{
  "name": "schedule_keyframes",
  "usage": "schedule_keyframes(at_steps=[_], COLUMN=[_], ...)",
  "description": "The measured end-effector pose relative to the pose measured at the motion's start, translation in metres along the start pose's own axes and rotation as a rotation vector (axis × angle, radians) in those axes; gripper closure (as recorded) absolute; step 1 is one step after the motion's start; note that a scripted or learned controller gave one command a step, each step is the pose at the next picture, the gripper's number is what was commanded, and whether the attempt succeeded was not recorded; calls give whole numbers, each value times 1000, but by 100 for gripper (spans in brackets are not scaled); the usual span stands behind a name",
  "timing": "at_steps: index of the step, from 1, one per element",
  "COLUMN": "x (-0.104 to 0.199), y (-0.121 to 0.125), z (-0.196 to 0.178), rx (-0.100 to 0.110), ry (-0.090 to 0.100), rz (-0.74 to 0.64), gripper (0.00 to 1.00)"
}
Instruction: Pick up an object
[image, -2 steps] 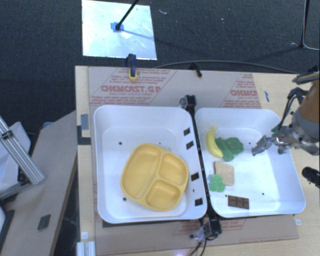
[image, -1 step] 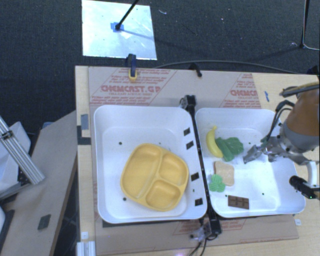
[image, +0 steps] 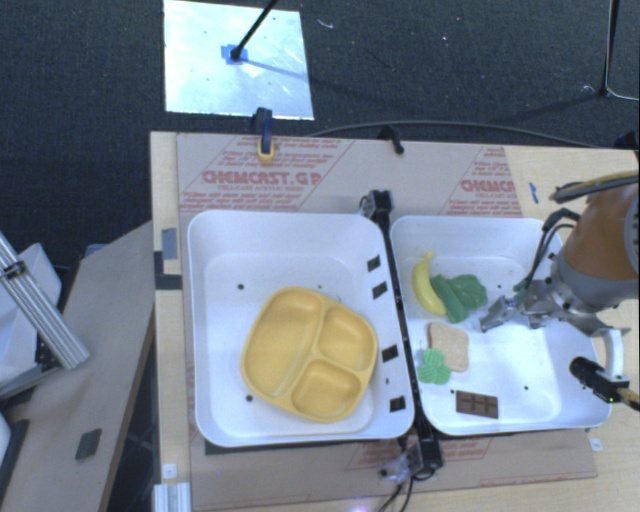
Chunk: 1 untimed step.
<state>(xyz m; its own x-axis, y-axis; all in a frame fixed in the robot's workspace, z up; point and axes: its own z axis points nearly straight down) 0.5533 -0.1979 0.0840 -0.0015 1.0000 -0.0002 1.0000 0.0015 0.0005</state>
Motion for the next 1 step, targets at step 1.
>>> schedule_keyframes(at_steps=[1], x=[0], y=[1], z=[-12], rx=[-3], ry=[-1], rz=[0], gripper=[100])
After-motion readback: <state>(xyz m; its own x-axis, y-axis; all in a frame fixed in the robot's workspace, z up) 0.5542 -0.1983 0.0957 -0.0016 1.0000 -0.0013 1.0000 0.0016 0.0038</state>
